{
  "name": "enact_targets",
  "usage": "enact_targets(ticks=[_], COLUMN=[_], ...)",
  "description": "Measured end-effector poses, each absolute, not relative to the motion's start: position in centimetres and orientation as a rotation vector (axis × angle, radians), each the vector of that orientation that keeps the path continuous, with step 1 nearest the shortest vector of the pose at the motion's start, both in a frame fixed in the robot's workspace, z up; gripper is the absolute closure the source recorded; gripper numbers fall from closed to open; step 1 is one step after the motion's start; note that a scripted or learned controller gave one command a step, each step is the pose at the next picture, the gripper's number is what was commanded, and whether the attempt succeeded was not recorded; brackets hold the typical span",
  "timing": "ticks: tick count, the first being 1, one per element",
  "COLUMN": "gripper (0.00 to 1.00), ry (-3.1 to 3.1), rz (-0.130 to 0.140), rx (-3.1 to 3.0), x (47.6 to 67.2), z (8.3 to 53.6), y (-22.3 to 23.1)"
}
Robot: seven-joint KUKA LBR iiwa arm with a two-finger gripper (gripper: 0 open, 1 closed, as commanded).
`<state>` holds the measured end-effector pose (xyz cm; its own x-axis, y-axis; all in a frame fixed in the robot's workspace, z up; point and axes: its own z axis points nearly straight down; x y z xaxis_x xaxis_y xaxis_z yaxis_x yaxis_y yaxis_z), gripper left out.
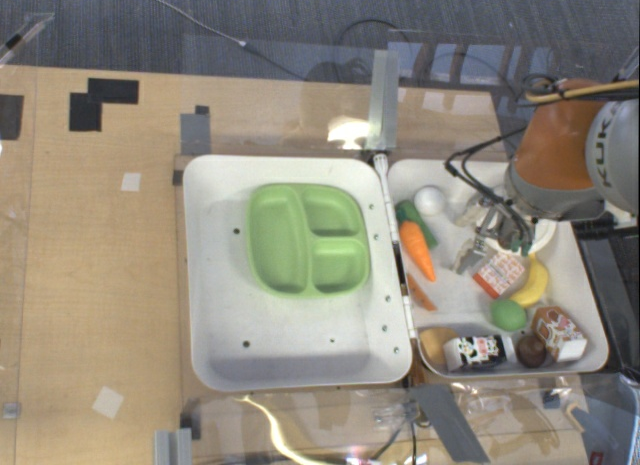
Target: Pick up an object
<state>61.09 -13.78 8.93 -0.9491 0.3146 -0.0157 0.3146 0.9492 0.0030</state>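
Observation:
My gripper [487, 243] hangs in the right bin [590, 348], under the grey arm with its orange band [556, 149]. Its fingers stand open, with nothing between them. Just below it lies a red and white box [498, 276]. A yellow banana [535, 283] curves beside the box, and a green lime [508, 314] lies under both. To the gripper's left are an orange carrot [418, 249] with a green top and a white ball [429, 199]. A black and white carton [473, 351] and a brown packet [555, 333] lie along the bin's near edge.
The left bin [215, 333] holds a green divided plate [307, 238]. A metal divider [385, 103] stands behind the seam between the bins. Black cables [470, 158] loop near the arm at the back of the right bin.

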Motion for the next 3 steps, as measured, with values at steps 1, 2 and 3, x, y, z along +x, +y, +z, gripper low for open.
enact_targets(ticks=[1,2,3], gripper=[0.00,0.00,0.00], ry=[3.076,3.067,3.075], rz=[0.000,-0.001,-0.001], rx=[0.560,0.588,0.534], x=[57.2,56.1,53.8], z=[9.0,9.1,9.2], y=[-15.1,-14.0,-11.2])
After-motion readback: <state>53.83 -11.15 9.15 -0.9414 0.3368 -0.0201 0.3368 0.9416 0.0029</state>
